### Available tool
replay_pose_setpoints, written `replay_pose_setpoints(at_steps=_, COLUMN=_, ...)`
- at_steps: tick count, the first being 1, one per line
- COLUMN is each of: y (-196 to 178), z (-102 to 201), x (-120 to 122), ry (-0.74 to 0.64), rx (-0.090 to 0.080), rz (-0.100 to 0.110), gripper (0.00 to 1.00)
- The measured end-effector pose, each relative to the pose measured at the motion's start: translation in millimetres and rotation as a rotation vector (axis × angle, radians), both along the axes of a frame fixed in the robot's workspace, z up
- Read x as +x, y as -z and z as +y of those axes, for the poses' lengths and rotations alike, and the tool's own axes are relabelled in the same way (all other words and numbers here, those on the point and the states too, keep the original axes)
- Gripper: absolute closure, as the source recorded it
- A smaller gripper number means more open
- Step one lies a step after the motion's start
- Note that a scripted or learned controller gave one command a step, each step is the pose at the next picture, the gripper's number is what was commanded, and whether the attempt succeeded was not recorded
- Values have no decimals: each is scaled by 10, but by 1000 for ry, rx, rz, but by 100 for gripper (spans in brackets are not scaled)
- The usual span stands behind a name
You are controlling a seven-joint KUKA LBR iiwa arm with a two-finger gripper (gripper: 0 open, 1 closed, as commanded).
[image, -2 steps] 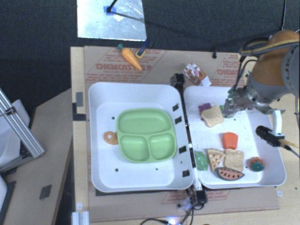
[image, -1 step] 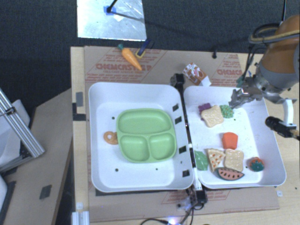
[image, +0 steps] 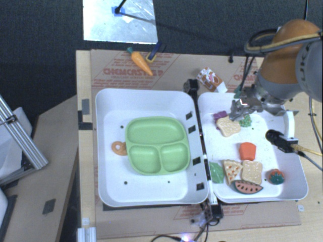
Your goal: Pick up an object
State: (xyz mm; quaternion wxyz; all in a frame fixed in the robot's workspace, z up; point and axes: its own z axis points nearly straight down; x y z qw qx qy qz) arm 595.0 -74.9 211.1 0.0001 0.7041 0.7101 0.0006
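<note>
Right bin [image: 298,185]: gripper [image: 239,110] low at the far-left corner, finger state cannot be told, just above 1 tan cracker-shaped piece [image: 228,127]; purple piece [image: 220,115] beside it. Left bin [image: 108,135]: 1 green divided plate [image: 156,145].

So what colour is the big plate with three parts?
Light green; the divided plate shows clearly in the camera view.

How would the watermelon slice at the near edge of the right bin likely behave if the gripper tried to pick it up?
The watermelon slice lies flat and thin, so it probably won't roll or tip. It looks like a rigid toy, likely light. It touches the toast piece and sits close to the right bin's front wall, so fingers may struggle to get around it.
</note>
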Motion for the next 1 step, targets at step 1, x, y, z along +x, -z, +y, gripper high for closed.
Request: replay_pose_setpoints(at_steps=1, y=-105, z=626, x=-105, ry=-2, rx=1, rz=0, gripper=100)
